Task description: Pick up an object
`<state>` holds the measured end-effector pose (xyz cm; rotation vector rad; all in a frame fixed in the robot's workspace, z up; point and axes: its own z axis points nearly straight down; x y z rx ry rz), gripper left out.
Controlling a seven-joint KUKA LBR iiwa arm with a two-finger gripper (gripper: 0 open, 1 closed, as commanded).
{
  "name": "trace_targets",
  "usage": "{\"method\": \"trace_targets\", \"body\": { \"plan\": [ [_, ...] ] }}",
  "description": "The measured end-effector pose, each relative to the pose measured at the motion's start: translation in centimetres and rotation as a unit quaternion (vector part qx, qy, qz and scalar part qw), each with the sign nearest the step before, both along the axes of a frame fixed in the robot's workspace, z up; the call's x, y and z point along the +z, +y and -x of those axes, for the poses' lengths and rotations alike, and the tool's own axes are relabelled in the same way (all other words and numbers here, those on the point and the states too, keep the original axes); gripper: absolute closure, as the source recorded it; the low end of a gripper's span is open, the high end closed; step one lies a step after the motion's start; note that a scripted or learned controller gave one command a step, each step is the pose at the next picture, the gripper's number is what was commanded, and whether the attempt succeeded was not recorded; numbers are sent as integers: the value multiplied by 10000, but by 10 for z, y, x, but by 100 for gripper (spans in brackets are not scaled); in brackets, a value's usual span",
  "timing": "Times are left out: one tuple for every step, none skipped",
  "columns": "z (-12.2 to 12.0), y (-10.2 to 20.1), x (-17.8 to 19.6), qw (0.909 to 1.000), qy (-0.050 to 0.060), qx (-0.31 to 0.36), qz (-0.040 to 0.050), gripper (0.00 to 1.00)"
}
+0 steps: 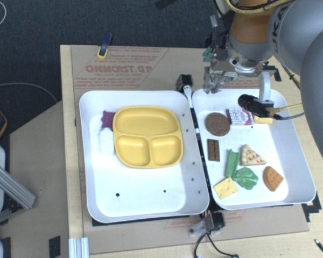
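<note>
My gripper (213, 85) hangs over the back left corner of the right bin (288, 144), fingers open with nothing between them. Just in front of it lie a round brown cookie (218, 123) and a pink-and-white packet (238, 116). Further forward in this bin are a dark chocolate bar (213, 149), a green stick (232, 163), a pizza slice (252, 156), a green leaf (246, 178), a yellow cheese wedge (225, 188) and an orange bread piece (273, 178).
The left bin (140, 195) holds a yellow divided plate (148, 136) and a white bottle with a purple end (106, 134) along its left wall. The rim between the two bins runs just left of my gripper.
</note>
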<state>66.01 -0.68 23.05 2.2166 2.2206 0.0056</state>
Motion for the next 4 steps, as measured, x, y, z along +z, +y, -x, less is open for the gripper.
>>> {"method": "trace_targets", "body": {
  "plan": [
    [1, -4, 2, 10000, 5, -9, 6, 100],
    [-2, -11, -2, 10000, 9, -15, 8, 100],
    [14, -13, 0, 10000, 44, -15, -1, 100],
    [1, -2, -13, 10000, 16, -2, 5, 100]
  ]
}}
